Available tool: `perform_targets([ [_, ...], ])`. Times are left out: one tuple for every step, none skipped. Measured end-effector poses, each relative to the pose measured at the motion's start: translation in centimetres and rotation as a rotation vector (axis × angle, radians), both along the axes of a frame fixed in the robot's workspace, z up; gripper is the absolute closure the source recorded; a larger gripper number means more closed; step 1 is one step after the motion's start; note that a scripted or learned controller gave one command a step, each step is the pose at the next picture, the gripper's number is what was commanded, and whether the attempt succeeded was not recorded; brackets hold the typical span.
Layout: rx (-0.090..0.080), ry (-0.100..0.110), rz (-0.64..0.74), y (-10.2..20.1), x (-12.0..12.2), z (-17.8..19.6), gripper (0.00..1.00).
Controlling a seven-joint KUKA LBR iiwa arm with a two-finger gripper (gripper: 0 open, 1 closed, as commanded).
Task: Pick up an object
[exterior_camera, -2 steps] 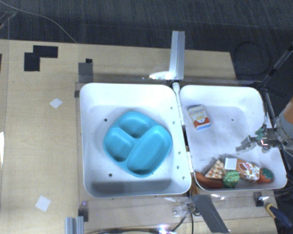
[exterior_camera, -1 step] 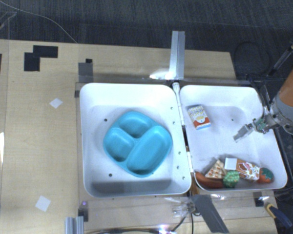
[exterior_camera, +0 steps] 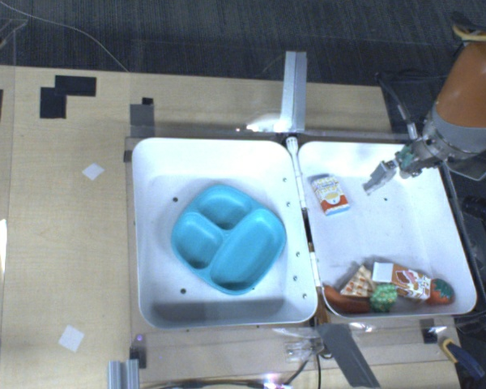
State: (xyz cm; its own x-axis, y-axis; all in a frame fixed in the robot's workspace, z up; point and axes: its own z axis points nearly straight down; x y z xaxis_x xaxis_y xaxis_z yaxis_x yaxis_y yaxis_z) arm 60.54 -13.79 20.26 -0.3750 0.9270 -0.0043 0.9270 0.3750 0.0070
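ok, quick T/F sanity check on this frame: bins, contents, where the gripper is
1. The blue divided plate lies in the left bin. True.
2. The small red-and-white box sits in the left bin. False: it is in the right bin, near the divider.
3. The gripper hangs over the right bin's upper part. True.
4. The gripper holds the box. False: nothing shows between its fingers; the box lies apart, to its left.
5. The pile of food items lies along the right bin's near edge. True.
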Motion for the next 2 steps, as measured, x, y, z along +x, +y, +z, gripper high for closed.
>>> perform_targets([
  [0.001,0.003,-0.007,3.9,4.3,-6.2,0.00],
  [-0.001,-0.006,0.023,4.5,6.4,-9.9,0.00],
])
